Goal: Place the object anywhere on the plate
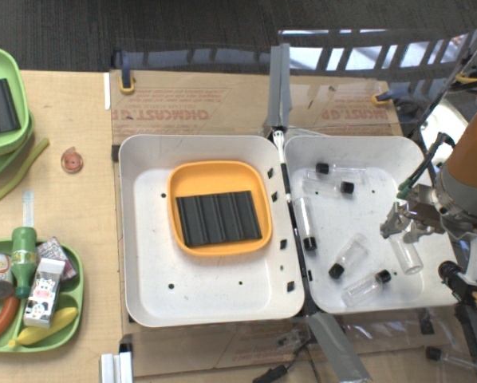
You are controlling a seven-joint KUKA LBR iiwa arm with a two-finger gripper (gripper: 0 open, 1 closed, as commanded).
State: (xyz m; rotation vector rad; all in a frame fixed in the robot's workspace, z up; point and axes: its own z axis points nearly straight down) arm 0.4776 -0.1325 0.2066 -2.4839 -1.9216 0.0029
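I see two shallow white bins side by side on a cardboard-covered bench, viewed from above at a slant. In the left bin point(143, 294) an orange plate point(219, 206) with rounded corners sits toward the back edge, nearer the right wall than the left. A dark ribbed insert point(219, 218) lies flat in the middle of the plate.

The right bin point(366, 154) holds several clear plastic vials with black caps, lying scattered. One long vial point(303, 223) lies along the left wall. Two small ones point(334, 177) lie near the back edge. A vial point(348, 257) rests near the centre, and another point(367, 286) lies close to the front edge.

My arm enters over the right edge of the right bin. The gripper point(404, 228) is low over the bin's right side, its metal fingers point(394, 220) close together. A clear vial point(407, 255) lies just beside and below them, and I cannot tell whether it is between the fingers.

On the wooden table beyond the left bin, a green tray point(59, 333) of toy food sits at the front left corner.
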